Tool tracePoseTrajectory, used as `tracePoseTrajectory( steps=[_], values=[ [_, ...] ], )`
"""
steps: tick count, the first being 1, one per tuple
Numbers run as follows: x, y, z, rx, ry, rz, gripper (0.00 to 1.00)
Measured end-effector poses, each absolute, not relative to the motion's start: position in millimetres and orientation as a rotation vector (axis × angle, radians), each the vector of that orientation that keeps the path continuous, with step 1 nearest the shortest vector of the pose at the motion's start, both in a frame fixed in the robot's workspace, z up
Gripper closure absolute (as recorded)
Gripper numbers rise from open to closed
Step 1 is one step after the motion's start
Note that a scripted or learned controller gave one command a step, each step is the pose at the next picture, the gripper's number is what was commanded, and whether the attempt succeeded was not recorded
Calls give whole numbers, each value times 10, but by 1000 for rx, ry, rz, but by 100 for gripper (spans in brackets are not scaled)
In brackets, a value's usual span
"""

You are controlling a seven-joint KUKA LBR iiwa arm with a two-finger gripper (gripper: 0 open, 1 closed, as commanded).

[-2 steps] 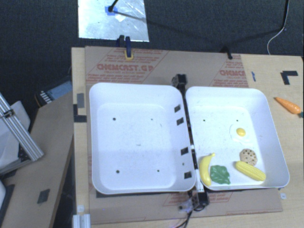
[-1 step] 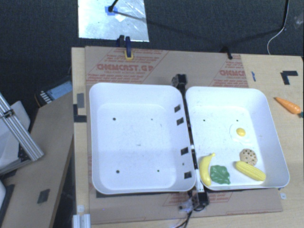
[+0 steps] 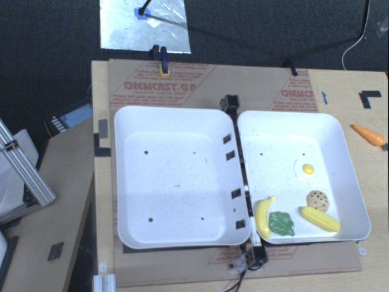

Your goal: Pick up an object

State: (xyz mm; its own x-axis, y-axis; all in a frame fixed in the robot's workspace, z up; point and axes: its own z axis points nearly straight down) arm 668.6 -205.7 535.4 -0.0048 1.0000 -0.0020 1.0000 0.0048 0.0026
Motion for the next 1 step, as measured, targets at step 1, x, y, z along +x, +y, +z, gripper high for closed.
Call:
tracePoseTrajectory(
  steps=[1],
  values=[
    [6686,-2057,5354,2214,2225,1,0]
  ],
)
